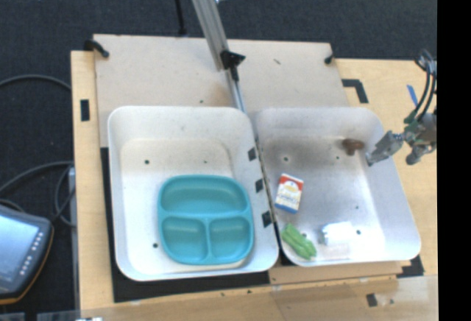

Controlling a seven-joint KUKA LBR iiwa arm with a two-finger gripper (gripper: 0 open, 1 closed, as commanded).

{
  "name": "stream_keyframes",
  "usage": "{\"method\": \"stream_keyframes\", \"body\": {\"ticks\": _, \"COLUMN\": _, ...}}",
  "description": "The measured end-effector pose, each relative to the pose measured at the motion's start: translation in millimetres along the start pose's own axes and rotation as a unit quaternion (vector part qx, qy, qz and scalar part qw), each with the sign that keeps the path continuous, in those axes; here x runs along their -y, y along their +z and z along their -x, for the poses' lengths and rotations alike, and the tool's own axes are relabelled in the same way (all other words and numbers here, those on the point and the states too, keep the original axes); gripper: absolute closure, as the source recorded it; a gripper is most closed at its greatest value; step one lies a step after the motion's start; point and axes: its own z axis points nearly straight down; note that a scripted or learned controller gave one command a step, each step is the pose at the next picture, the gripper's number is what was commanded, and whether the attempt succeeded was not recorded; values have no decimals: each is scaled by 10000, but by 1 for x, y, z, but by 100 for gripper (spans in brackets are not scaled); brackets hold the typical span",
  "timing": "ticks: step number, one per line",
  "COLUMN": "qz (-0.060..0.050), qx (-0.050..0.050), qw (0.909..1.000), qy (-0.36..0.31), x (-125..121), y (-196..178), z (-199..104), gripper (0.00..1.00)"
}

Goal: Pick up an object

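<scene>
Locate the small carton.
The carton lies in the right bin, near its left wall, above the green item and left of the white item.

Grey metal gripper [398,147] with blue and green cables behind it

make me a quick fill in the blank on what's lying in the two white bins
1. The teal plastic divided tray lies in the ____ bin.
2. The tray has ____ compartments.
3. The small red, white and blue carton lies in the same bin as the green ____-shaped item.
4. The metal two-finger gripper hangs at the ____ edge of the right white bin.

Missing words: left; three; pod; right
</scene>
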Motion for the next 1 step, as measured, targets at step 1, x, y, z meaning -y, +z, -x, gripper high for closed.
{"method": "stream_keyframes", "body": {"ticks": 1, "qz": 42, "qx": 10, "qw": 10000, "qy": -15, "x": 26, "y": -76, "z": -24, "gripper": 0}}
